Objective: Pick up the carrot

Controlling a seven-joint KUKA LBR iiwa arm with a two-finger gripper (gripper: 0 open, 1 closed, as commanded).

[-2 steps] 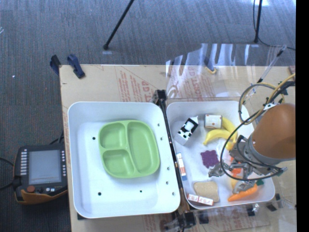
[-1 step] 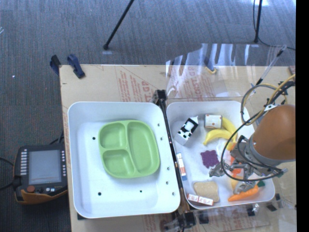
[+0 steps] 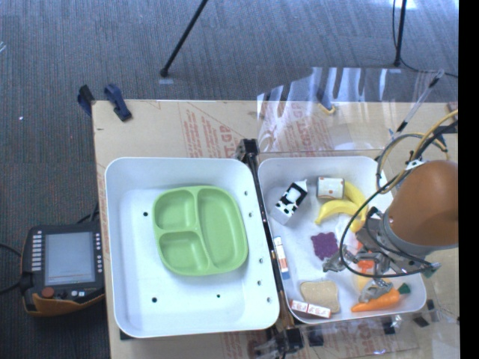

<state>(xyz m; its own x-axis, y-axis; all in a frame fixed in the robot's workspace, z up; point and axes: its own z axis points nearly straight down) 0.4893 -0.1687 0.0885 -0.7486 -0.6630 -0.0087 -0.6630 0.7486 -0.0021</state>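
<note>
The small orange carrot with a green top lies in the right white bin's front corner beneath the pincer — its spread I cannot tell — so a descent could jam it against the wall or snag the neighbouring bread slice.

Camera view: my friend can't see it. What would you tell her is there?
A robot arm's gripper hangs just above a carrot in the right bin, among a banana and other toy food. The left bin holds a green tray.

Dark ribbed carpet; tripod legs; window glare on floor.
</note>
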